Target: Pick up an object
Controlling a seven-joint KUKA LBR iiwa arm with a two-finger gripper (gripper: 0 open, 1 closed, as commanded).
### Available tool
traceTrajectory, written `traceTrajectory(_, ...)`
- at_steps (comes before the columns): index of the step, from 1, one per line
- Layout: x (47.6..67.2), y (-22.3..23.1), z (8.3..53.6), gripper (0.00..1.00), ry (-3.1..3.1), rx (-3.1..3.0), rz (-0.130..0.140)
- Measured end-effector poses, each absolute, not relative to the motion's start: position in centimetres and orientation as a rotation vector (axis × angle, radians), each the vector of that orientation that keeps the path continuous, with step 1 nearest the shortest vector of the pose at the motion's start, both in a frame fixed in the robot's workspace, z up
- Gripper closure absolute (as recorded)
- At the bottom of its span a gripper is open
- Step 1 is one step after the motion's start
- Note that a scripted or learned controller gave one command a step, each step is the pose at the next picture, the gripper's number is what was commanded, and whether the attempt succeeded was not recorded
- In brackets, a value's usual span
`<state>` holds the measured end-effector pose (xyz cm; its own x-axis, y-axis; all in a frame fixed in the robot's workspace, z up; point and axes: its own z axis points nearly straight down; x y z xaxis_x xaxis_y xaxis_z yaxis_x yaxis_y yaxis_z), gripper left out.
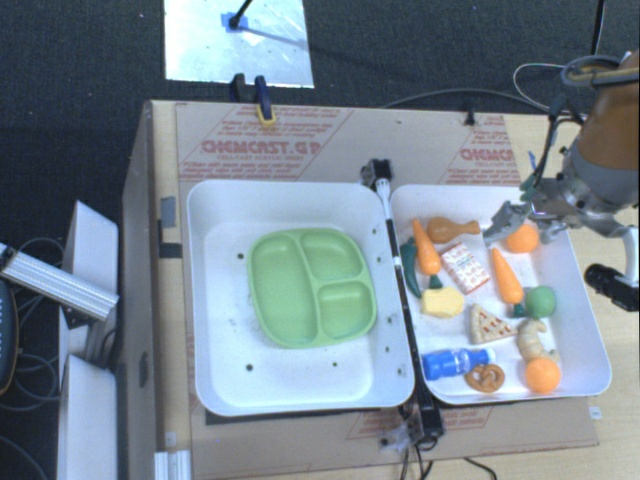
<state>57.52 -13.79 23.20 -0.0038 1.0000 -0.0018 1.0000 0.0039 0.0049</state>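
The right bin (590, 363) holds several toy foods. An orange ball (522, 239) lies at its far right. My gripper (522, 224) hangs right over that ball, fingers spread to either side of it, open; I see no firm grip on it. Close by are a drumstick (450, 230), two carrots (427, 254) (508, 277), a red-and-white packet (465, 268), a yellow cheese block (442, 303), a green ball (541, 301) and a pizza slice (490, 324).
The left bin (225, 368) bears a green divided plate (312, 286). At the right bin's near edge lie a blue bottle (455, 363), a pretzel (486, 378) and a second orange ball (542, 374). A rail (397, 268) splits the bins.
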Motion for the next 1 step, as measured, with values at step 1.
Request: traceTrajectory(1, 57.99, -19.92, 14.3, 0.0, 2.223, 2.22, -0.002)
